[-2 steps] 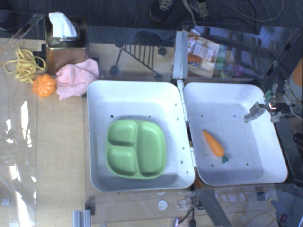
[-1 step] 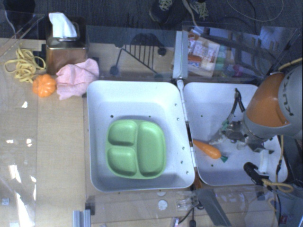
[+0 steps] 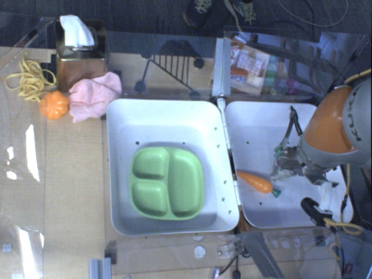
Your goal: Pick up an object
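Camera view looks down on a pale wooden bench point(image 3: 64, 173) bearing two shallow white bins. Left bin point(image 3: 125, 121) holds a green divided plate point(image 3: 167, 182). Right bin point(image 3: 256, 121) holds a toy carrot point(image 3: 254, 181), lying near the bin's left wall. The gripper point(image 3: 283, 166) hangs just right of the carrot, apart from it. Behind the bins sit a tissue box point(image 3: 78, 54), a pink cloth point(image 3: 93, 95), an orange ball point(image 3: 54, 105) and yellow cord point(image 3: 28, 80). Someone's shoes point(image 3: 224, 4) stand on dark carpet beyond.
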Controlling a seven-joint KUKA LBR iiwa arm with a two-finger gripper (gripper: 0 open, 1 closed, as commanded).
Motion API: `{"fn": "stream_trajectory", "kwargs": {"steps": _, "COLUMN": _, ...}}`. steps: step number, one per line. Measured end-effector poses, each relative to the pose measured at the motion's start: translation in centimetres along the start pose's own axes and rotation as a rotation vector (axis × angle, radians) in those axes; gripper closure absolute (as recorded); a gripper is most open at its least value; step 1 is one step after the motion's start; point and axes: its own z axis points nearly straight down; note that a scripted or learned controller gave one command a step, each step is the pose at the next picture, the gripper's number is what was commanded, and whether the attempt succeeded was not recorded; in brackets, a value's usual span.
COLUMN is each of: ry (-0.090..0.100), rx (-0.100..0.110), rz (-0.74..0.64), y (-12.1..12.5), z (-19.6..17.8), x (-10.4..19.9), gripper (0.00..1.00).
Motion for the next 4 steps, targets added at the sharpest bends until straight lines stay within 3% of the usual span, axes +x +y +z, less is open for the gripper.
{"fn": "stream_trajectory", "kwargs": {"steps": 1, "ry": -0.002, "rx": 0.003, "rz": 0.44, "y": -2.8, "z": -8.6, "x": 5.6, "gripper": 1.0}}
{"fn": "stream_trajectory", "kwargs": {"steps": 2, "ry": -0.002, "rx": 0.004, "rz": 0.482, "y": -5.2, "z": -9.2, "x": 19.9, "gripper": 1.0}}
{"fn": "stream_trajectory", "kwargs": {"steps": 3, "ry": -0.003, "rx": 0.005, "rz": 0.365, "y": -5.3, "z": -8.8, "x": 28.2, "gripper": 1.0}}
{"fn": "stream_trajectory", "kwargs": {"steps": 4, "ry": -0.001, "rx": 0.002, "rz": -0.187, "y": -7.3, "z": -13.2, "x": 29.3, "gripper": 1.0}}
